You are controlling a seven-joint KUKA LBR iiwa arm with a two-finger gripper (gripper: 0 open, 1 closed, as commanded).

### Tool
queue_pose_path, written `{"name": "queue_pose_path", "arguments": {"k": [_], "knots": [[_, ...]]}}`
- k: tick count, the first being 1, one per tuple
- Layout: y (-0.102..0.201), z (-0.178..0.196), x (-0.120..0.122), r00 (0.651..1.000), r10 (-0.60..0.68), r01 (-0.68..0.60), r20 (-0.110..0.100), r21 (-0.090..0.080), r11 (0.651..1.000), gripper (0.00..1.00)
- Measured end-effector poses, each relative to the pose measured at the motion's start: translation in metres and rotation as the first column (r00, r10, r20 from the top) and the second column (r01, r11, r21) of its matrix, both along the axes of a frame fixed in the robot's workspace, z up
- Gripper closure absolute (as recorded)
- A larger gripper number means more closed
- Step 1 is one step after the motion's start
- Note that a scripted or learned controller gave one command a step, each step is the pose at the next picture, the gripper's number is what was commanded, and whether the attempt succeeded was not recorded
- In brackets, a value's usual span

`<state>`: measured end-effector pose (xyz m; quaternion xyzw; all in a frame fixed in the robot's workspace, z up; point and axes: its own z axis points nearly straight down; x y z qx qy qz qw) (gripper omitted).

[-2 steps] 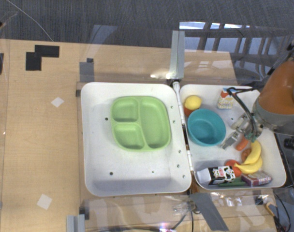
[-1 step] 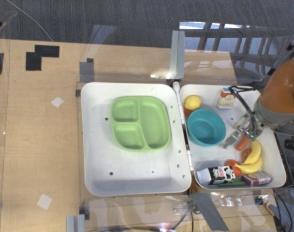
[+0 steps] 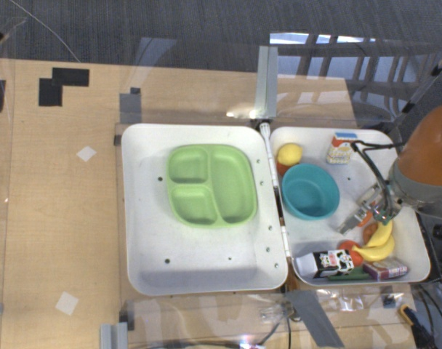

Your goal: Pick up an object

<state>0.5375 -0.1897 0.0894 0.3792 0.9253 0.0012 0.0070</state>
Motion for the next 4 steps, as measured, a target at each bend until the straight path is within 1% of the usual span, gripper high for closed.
{"name": "queue_pose_path", "arguments": {"k": [1,2,3,4], "knots": [[0.000,0.015,0.004,1.000,0.007,-0.007,0.014,-0.005,1.000,1.00],[0.018,0.140,0.106,0.997,0.077,-0.077,0.008,-0.003,0.997,1.00],[0.104,0.057,0.090,0.930,0.367,-0.367,-0.008,0.002,0.930,1.00],[0.056,0.195,0.077,0.911,0.411,-0.411,0.007,-0.013,0.911,1.00]]}}
